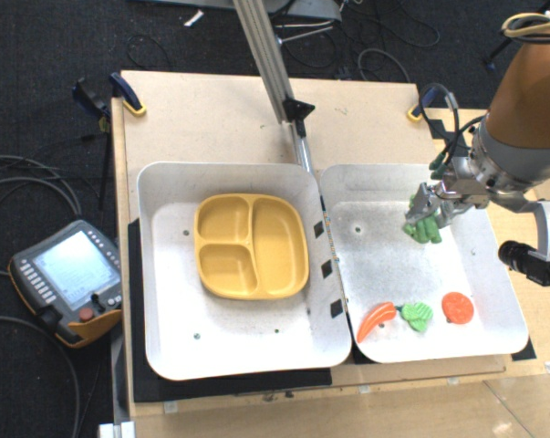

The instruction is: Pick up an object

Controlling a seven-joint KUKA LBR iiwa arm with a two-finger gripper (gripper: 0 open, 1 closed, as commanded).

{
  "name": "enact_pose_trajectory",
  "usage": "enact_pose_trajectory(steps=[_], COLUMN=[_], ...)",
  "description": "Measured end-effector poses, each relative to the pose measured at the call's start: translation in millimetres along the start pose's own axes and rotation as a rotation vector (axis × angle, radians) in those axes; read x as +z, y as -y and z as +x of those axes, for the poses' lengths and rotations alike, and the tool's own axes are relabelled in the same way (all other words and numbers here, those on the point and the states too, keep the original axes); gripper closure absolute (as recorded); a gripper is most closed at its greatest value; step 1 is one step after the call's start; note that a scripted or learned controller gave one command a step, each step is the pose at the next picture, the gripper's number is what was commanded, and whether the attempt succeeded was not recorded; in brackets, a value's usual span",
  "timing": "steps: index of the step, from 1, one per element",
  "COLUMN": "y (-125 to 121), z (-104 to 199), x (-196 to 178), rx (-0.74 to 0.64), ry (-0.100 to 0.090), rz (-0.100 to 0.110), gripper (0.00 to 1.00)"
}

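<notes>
From my station I see a yellow divided plate (253, 245) in the left bin (165, 272). In the right bin (493, 272), the end effector (427, 215) clamps a green object (429, 232); carrot (377, 318), green piece (418, 315), tomato (457, 307) lie nearer the front.

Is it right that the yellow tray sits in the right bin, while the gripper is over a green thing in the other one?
Not quite. The camera view shows the yellow tray in the left bin. The gripper is over the green thing in the right bin.
</notes>
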State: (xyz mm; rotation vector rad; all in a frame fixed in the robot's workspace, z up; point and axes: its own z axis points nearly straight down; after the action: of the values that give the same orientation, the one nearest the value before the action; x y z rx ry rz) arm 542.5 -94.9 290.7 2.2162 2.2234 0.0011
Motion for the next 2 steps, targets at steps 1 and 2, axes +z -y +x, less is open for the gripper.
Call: enact_pose_trajectory(steps=[1,2], y=[0.7,0.5], z=[49.5,95.4], x=[1.8,23.4], rx=[-0.004,-0.004], ry=[-0.002,-0.002], rz=[0.003,0.005], gripper=[1.00,1.00])
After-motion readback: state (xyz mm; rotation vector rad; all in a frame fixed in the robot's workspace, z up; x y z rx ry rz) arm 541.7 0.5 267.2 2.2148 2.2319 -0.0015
